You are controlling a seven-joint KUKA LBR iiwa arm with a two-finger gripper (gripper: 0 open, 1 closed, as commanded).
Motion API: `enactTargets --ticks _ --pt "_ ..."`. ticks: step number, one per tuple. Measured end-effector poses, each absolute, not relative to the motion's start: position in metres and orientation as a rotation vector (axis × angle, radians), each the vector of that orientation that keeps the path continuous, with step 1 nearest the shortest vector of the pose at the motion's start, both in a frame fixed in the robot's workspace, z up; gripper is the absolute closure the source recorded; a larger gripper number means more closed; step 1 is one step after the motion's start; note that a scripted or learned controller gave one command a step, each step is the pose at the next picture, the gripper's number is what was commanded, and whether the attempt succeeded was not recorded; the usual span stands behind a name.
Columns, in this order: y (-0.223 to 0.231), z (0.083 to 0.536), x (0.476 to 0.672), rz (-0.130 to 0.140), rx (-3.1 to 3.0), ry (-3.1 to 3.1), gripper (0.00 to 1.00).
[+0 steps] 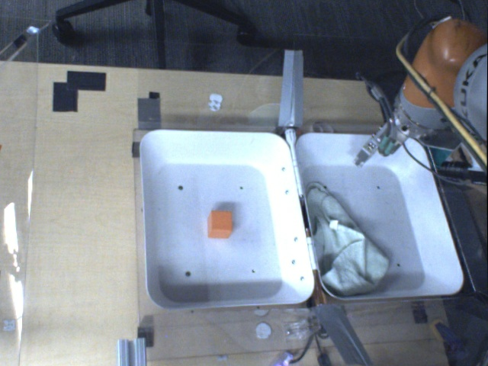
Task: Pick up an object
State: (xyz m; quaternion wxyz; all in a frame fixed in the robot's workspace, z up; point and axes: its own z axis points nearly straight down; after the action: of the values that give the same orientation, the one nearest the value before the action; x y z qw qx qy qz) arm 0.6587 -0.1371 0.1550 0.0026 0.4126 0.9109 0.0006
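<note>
Your hand (364, 155) hangs over the far right part of the right bin (427, 204), near its back wall. Whether it is spread or pressed together you cannot tell at this size; nothing shows in its grip. The arm (442, 59) comes in from the upper right, orange band up by the frame corner, cables trailing beside it.

Cube (220, 224): orange, sits alone on the floor of the left bin (160, 204), about mid-bin, slightly toward the front. Well apart from your hand.

Cloth (347, 250): pale grey-green, crumpled, lies in the right bin against its left wall and front corner. Your hand is above and to the right of it, not touching.

Both bins sit side by side on the desk (76, 204), with a grey bar (291, 90) rising behind the seam between them. Black chair base (156, 6) on the floor behind the desk.
</note>
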Motion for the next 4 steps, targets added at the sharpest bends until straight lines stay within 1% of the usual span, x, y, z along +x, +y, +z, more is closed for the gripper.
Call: enactTargets --ticks 1,2,3,4 --pt "-0.144 0.157 0.665 0.002 1.219 2.889 1.0" --pt "-0.131 0.164 0.653 0.002 1.212 2.895 1.0" --pt "-0.136 0.161 0.66 0.002 1.095 2.94 1.0" --pt "-0.13 0.156 0.655 0.002 0.881 3.012 1.0"
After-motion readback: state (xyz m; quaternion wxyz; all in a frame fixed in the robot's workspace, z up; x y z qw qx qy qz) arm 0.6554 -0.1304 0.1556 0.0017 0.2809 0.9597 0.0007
